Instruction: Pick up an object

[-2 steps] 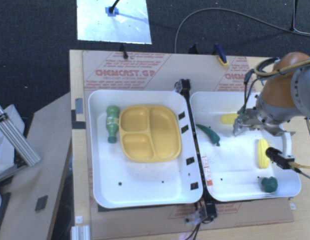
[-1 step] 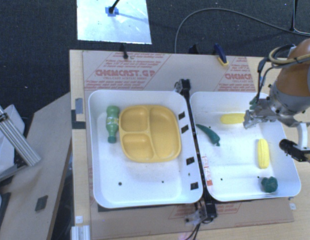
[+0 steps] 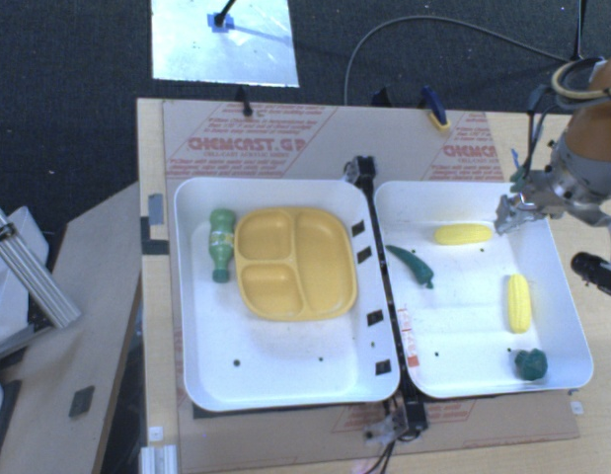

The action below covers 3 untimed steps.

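Two white bins are seen side by side on the worktop [image 3: 285, 131]. In the left bin [image 3: 201, 363] a yellow divided tray [image 3: 295, 265] is laid, with a green bottle [image 3: 221, 245] lying just beside its left edge. In the right bin [image 3: 463, 363] four things are spread apart: a yellow piece [image 3: 463, 233] at the far side, a green pepper [image 3: 412, 265] near the left wall, a corn cob [image 3: 519, 302] toward the right, and a dark green lump [image 3: 530, 364] in the near right corner. The gripper [image 3: 510, 213] is seen at the far right of the right bin, just beside the right end of the yellow piece. Nothing is seen between its parts, and whether it is released or clenched cannot be told. The grey arm [image 3: 586, 161] is seen reaching in from the right. A metal sheet [image 3: 224, 28] is laid on the dark floor beyond the worktop.
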Motion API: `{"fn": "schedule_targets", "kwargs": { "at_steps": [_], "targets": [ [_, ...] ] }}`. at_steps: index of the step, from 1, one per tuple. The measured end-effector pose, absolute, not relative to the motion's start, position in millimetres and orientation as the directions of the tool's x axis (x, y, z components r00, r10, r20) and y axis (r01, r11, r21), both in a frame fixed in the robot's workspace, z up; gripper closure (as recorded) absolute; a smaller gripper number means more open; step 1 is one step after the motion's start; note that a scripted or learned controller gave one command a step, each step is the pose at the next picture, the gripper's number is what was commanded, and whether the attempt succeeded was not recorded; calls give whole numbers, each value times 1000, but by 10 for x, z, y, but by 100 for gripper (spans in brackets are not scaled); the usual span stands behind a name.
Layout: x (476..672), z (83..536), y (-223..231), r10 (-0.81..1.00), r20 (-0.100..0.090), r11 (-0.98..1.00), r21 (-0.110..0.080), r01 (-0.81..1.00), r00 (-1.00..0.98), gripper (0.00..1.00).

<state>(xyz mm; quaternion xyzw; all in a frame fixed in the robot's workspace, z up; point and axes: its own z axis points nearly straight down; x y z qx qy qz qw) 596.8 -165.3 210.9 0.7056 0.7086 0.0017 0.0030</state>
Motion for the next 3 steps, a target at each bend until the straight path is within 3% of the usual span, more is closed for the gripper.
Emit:
{"fn": "schedule_targets", "kwargs": {
  "at_steps": [2,3],
  "targets": [
    [5979,2959,-1692,1000,-1,6,5,1000,-6,100],
    [6045,2824,-1170,1000,1,9,2,1000,-9,100]
  ]
}}
